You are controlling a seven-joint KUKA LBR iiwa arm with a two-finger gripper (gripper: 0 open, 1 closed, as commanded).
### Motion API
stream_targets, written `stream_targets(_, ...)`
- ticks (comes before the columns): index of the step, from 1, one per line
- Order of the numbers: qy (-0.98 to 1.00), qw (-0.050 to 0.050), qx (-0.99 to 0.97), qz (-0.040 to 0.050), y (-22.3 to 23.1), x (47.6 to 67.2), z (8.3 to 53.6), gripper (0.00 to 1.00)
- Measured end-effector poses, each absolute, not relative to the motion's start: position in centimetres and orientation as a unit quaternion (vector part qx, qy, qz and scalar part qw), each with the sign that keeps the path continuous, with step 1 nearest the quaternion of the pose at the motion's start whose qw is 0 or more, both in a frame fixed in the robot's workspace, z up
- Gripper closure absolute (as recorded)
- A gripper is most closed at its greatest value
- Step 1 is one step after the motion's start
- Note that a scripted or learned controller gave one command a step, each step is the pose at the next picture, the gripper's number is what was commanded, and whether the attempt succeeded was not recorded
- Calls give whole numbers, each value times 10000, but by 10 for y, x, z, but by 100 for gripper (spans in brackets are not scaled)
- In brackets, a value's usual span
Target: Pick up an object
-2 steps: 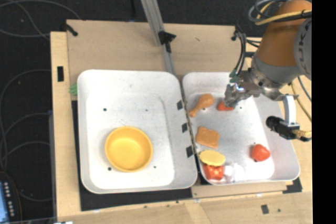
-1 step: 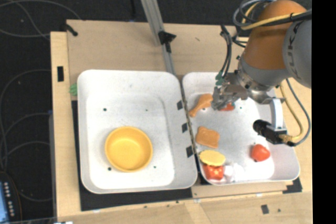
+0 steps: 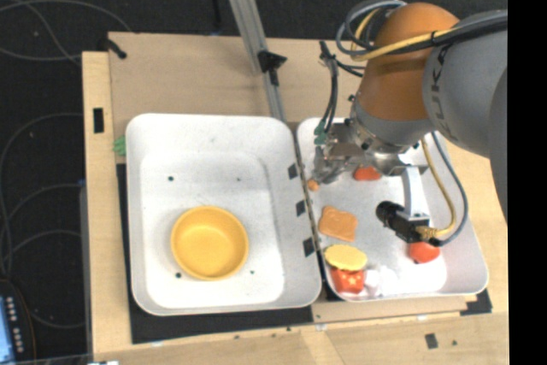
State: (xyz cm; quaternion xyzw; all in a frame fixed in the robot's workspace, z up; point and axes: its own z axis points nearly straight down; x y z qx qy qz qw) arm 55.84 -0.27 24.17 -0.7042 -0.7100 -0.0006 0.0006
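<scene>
On the left of the wooden bench (image 3: 171, 73) sits the left white bin (image 3: 154, 141). A yellow bowl (image 3: 209, 242) rests in it, right way up, toward the near left corner, well apart from all the other things. Between the two bins a thin metal pole (image 3: 242, 4) slants down from the far side. Next comes the right white bin (image 3: 457, 269), just beside the left one. By its far left wall hangs the gripper (image 3: 327, 160), over the bin floor. I cannot tell if the hand is wide or narrow, because the big wrist hides it from above. A tiny orange bit (image 3: 314, 184) lies just beside the gripper, on its near side, close to the bin's left wall. Nearer to us lies a flat brown square (image 3: 338, 223) that looks like toast. Nearer still, in the near left corner, a round yellow piece (image 3: 345, 256) sits on top of a red thing (image 3: 349, 279). A small red-orange lump (image 3: 367, 174) peeks out from under the wrist, right of the gripper. Farther right, a red-orange ball (image 3: 423, 252) lies on the bin floor. The grey arm (image 3: 474, 90) with its orange band comes in from the right, over the far part of this bin.
</scene>
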Motion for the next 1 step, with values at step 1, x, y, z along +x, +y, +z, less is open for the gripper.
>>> stream_targets(1,-7095,7,-7047,2,48,537,231,100)
